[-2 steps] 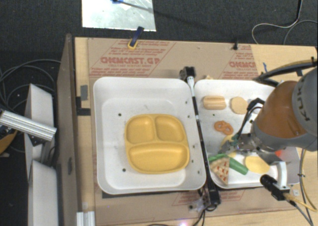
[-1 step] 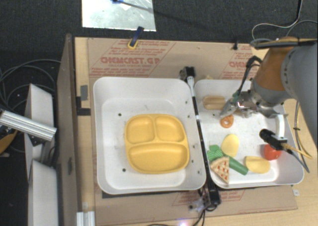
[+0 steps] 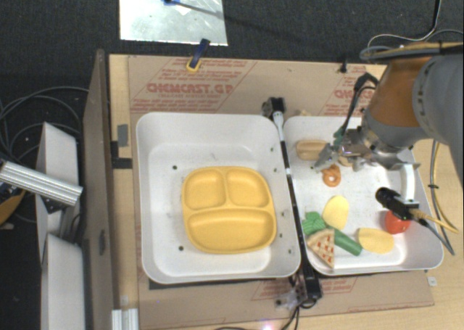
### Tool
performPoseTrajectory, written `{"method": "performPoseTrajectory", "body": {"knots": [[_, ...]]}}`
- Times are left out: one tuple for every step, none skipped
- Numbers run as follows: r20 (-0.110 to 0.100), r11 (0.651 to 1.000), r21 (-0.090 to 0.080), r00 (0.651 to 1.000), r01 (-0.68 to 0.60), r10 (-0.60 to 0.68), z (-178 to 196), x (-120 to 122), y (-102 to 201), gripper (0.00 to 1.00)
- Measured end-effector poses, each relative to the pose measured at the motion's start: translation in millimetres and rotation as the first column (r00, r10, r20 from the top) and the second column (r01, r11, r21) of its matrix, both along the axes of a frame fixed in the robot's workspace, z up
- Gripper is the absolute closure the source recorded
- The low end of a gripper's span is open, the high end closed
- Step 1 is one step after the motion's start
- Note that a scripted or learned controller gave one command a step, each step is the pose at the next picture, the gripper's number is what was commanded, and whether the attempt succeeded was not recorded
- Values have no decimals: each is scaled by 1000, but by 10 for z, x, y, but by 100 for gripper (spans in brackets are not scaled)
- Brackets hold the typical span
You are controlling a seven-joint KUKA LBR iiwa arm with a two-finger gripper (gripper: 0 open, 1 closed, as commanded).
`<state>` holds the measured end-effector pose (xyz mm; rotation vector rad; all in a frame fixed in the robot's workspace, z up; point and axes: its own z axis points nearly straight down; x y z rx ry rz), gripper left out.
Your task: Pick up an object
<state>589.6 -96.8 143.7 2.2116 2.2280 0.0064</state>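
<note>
My gripper (image 3: pixel 328 160) hangs low over the upper part of the right bin (image 3: pixel 428 249). It is just right of a tan bread piece (image 3: pixel 309 149) and directly above a small orange ring (image 3: pixel 331 176). I see nothing held in it. Lower in the same bin lie a pale yellow disc (image 3: pixel 335 211), a green vegetable piece (image 3: pixel 346 243), a pizza slice (image 3: pixel 322 247), a yellow lemon-like piece (image 3: pixel 375 239) and a red tomato (image 3: pixel 396 224).
The left bin (image 3: pixel 156 176) holds a yellow divided plate (image 3: pixel 228 207). A raised divider (image 3: pixel 288 176) runs between the two bins. The grey arm with its orange band (image 3: pixel 395 96) comes in over the right bin's far right corner.
</note>
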Motion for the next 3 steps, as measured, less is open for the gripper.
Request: {"method": "performPoseTrajectory", "body": {"knots": [[-4, 1000, -2, 1000, 4, -4, -619, 156, -116, 0], [-1, 1000, -2, 1000, 1, -1, -479, 163, -113, 100], [4, 1000, 1, 1000, -3, 3, 466, -61, 533, 100]]}}
